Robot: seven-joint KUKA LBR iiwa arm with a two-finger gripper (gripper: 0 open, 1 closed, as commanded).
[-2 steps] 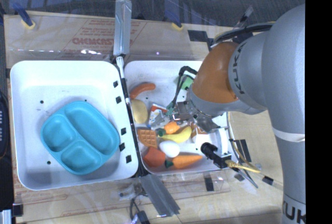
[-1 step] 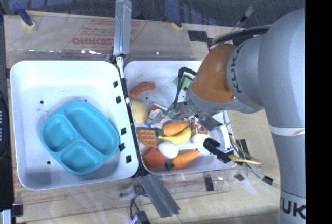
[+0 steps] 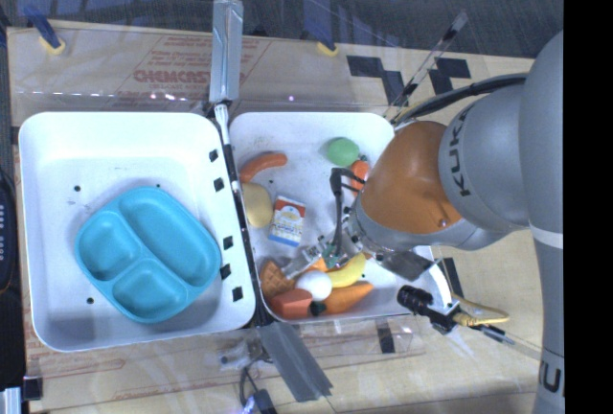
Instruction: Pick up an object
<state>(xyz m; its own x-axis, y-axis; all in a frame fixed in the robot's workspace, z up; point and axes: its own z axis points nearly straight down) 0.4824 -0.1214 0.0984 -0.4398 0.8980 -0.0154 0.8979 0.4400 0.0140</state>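
Two white bins sit side by side on the bench; right bin [image 3: 306, 126] holds the arm's gripper [image 3: 324, 254], low over a food pile near the front wall, finger spacing not readable. Judgement: settle squarely over one item, likely the banana [image 3: 347, 266], before closing. Count: one blue tray [image 3: 146, 252] in left bin [image 3: 57, 144]; one green ball [image 3: 341, 150], one sausage [image 3: 262, 163], one small carton [image 3: 286, 219], one egg [image 3: 315, 285].

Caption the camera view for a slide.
KUKA arm's claw down among toy food in the right bin; blue tray in the left.
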